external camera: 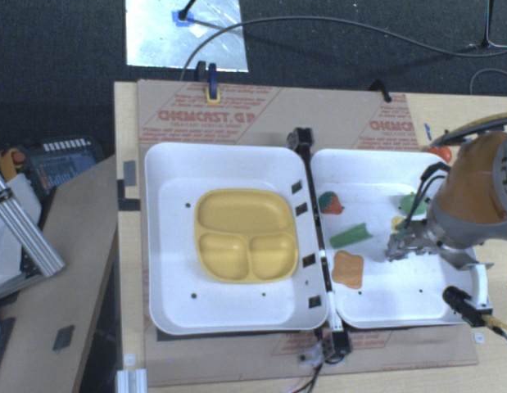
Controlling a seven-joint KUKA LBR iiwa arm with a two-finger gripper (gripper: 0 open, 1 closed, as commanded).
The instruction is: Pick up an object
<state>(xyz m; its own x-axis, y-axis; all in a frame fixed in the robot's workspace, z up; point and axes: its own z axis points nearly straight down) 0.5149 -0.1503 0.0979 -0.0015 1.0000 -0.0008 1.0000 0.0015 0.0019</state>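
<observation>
The right bin (376, 301) holds several small items. A red and green piece (329, 204) lies near its left wall. Just below it is a green stick-shaped piece (350, 235), and further down an orange slab (348, 269). A yellow and green piece (402, 209) peeks out from beside the arm. My gripper (397, 248) hangs low over the middle of the right bin, just right of the green stick and up-right of the orange slab. I see nothing in its grasp.
The left bin (167, 219) holds a yellow divided plate (243, 235). A black divider (312, 219) runs between the bins. The arm's grey body and orange band (481, 182) cover the right bin's right side. Cables cross the dark floor behind the bench.
</observation>
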